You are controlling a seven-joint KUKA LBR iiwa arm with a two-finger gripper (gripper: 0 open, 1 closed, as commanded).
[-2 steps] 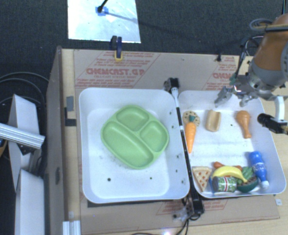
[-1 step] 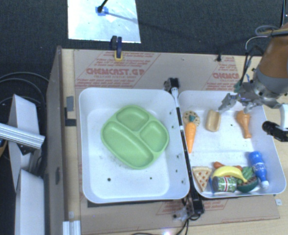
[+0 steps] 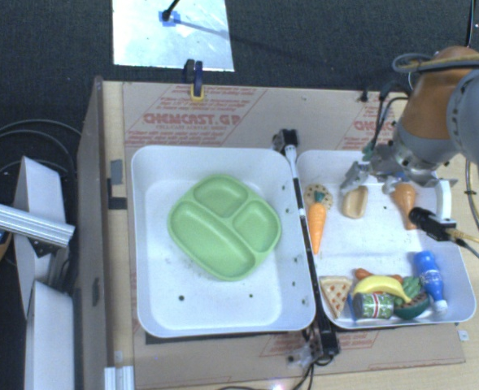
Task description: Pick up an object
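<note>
Potato (image 3: 354, 203) in rt bin (image 3: 467, 299), tool (image 3: 369, 171) just above, apart.

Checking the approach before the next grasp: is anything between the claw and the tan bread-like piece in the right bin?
Nothing visible. The claw hangs just above the tan piece; the carrot lies apart to its left.

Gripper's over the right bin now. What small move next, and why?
Probably lower straight down: the gripper hangs just above the tan piece in the right bin, with bare floor around it and nothing seen held yet.
</note>
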